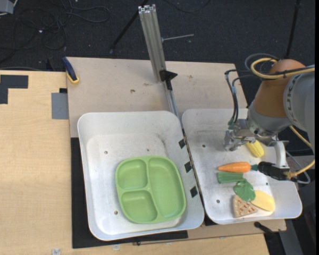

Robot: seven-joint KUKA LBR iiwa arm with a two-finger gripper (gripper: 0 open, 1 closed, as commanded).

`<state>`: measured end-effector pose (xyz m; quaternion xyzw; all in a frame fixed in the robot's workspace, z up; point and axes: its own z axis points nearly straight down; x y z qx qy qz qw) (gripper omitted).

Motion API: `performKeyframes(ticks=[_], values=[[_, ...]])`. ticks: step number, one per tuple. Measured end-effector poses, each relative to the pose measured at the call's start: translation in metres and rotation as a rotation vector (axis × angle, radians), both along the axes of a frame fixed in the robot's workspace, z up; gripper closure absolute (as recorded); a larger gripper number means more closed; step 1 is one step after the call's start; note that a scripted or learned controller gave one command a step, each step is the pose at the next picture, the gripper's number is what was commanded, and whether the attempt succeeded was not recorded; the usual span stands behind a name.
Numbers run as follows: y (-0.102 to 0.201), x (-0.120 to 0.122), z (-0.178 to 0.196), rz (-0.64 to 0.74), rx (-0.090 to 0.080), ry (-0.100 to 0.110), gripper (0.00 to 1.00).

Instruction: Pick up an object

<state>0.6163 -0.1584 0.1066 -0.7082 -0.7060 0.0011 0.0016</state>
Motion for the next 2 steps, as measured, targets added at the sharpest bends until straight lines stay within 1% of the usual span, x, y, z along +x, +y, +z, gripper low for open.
performKeyframes(ticks=[1,2], values=[[0.0,0.001,0.063,0.004,-0.001,-0.006,1.0],[0.003,0.004,0.106,0.005,-0.001,-0.005,1.0]])
